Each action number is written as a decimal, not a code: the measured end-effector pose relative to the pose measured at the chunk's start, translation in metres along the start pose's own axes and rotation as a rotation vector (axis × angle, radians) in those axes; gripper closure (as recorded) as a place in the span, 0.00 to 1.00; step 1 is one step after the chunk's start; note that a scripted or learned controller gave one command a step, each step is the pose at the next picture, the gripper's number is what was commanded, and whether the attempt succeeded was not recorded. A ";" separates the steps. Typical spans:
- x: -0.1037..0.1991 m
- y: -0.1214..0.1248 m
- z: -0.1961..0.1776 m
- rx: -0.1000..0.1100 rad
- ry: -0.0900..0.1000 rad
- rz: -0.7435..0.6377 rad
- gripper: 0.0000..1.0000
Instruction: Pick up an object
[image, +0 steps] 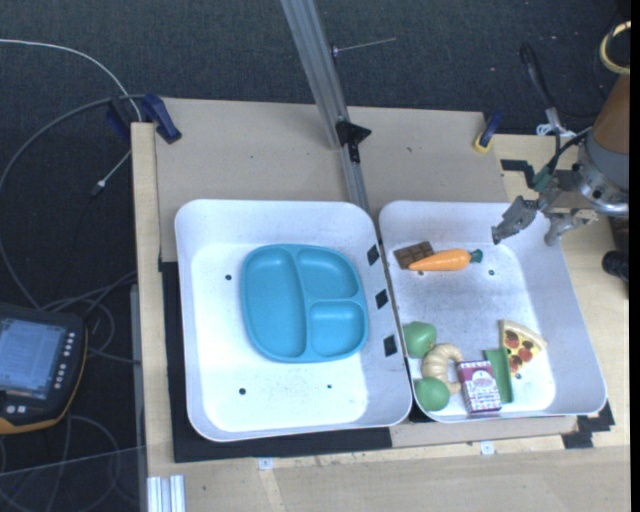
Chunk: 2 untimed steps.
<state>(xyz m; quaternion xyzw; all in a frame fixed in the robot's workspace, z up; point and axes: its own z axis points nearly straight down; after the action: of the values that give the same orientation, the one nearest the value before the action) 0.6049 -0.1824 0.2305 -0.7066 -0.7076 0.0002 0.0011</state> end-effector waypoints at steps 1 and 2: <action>0.000 0.000 0.000 0.000 0.000 0.000 0.00; 0.001 0.010 0.051 0.005 0.001 -0.001 0.00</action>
<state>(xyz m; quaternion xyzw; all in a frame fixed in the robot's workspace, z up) 0.6144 -0.1815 0.1795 -0.7064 -0.7078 0.0016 0.0030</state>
